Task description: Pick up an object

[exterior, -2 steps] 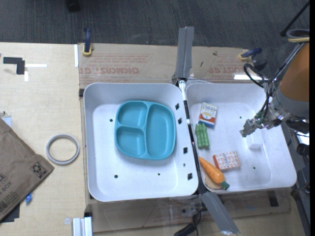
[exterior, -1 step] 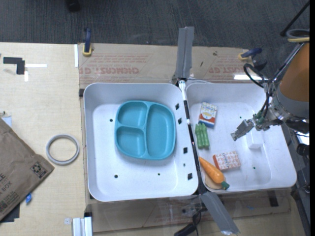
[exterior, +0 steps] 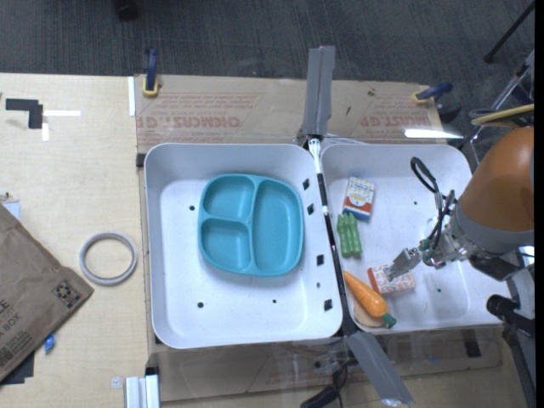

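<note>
The right bin holds a small white, orange and blue box, a green ridged item, an orange carrot with a green end, and a pink-red packet. My gripper reaches in from the right and points down-left. Its tip sits just above the packet's upper right edge. The packet lies on the bin floor beside the carrot.
A teal divided plate lies in the left bin. A black cable loop hangs near the right bin's far side. On the bench to the left sit a tape ring and a brown cardboard box.
</note>
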`<state>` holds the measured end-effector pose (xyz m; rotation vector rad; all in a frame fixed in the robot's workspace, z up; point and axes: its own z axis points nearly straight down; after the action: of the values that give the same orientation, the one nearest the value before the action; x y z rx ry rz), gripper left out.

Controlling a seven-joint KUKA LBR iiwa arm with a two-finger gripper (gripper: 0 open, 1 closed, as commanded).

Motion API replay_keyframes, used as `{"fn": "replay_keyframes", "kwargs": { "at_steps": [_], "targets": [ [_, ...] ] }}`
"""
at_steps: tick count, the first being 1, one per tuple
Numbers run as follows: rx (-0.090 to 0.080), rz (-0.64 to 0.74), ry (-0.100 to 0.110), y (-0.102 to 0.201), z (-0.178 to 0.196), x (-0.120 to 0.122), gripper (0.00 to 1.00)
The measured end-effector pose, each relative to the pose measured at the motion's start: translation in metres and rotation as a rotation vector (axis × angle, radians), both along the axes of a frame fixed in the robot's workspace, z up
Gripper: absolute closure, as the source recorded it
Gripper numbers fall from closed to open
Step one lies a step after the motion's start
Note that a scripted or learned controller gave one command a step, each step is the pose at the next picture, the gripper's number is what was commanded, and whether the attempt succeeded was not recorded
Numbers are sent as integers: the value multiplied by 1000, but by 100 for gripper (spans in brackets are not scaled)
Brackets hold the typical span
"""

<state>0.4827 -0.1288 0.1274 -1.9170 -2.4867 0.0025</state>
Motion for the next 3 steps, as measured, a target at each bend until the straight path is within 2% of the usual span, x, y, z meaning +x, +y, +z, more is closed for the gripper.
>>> {"fn": "replay_keyframes", "kwargs": {
  "at_steps": [1, 2, 3],
  "targets": [
    [0, 0, 0, 0, 0, 0, 0],
    [0, -160, 0, 23, -37, -6, 0],
    [-1, -163, 1, 22, -28, -6, 100]
  ]
}}
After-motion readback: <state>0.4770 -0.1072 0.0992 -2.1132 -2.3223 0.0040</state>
